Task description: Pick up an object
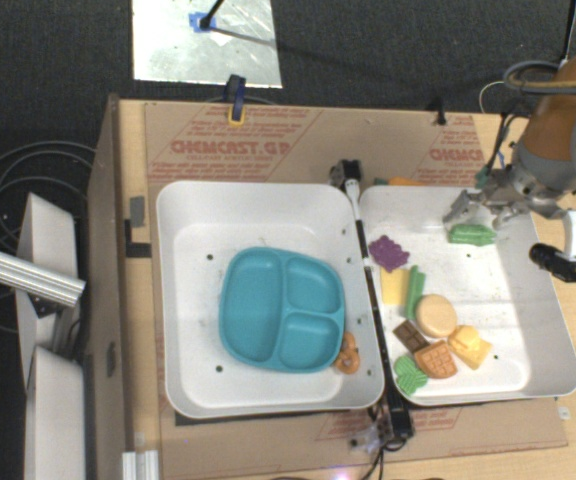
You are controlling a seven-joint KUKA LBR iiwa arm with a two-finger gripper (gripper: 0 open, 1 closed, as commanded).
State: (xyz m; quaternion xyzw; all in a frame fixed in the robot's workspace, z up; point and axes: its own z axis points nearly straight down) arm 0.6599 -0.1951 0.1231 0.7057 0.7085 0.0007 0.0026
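A KUKA arm (558, 118) is seen reaching in over the right-hand white bin (543, 308), its gripper (483, 211) poised at the bin's far side w/ fingers spread apart and nothing pinched between them. A green toy piece (471, 235), prob. the intended pick, lies just below the fingertips on the bin floor; contact cannot be confirmed. The wide spread is judged to be a pre-grasp stance, so the piece can be straddled before closing. Other toy food is clustered nearer the divider: a purple bunch of grapes (388, 253), a yellow block (395, 288), a green stick (415, 293), a round cream bun (435, 316), a brown piece (410, 335), an orange waffle-like piece (435, 360), a yellow chunk (469, 346) and a green leaf (408, 373). In the left bin (193, 228) a teal divided plate (281, 308) is set, w/ a small orange pretzel-like item (347, 354) at its near-right edge. The isolated green piece is judged the easier target, being well apart from the crowd.
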